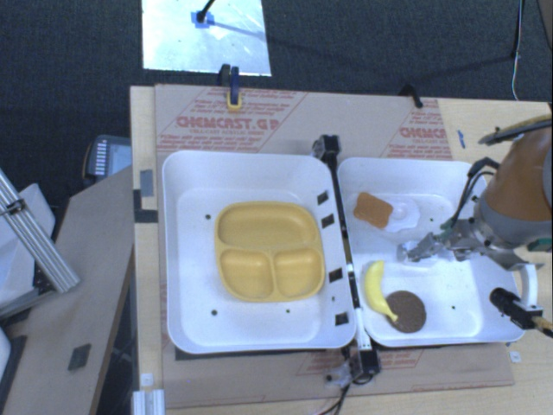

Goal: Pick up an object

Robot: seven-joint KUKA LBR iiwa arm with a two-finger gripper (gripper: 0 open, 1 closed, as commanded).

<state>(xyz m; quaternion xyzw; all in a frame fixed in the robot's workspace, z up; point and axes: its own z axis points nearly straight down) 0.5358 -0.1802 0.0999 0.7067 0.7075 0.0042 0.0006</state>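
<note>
In the right bin (pixel 458 173) lie an orange-brown bread-like slab (pixel 373 209), a yellow banana (pixel 376 289) and a dark brown round cookie (pixel 406 310) that touches the banana's lower end. A clear plastic piece (pixel 406 214) rests beside the slab. My gripper (pixel 418 252) hangs low over the middle of the right bin, pointing left, just right of and above the banana. Nothing shows between its grey fingers.
A yellow three-compartment plate (pixel 268 251) sits in the left bin (pixel 186 232). A black divider with clips (pixel 339 232) runs between the bins. The arm's orange band (pixel 523 175) stands over the right bin's right side. A grey rail (pixel 34 240) leans at far left.
</note>
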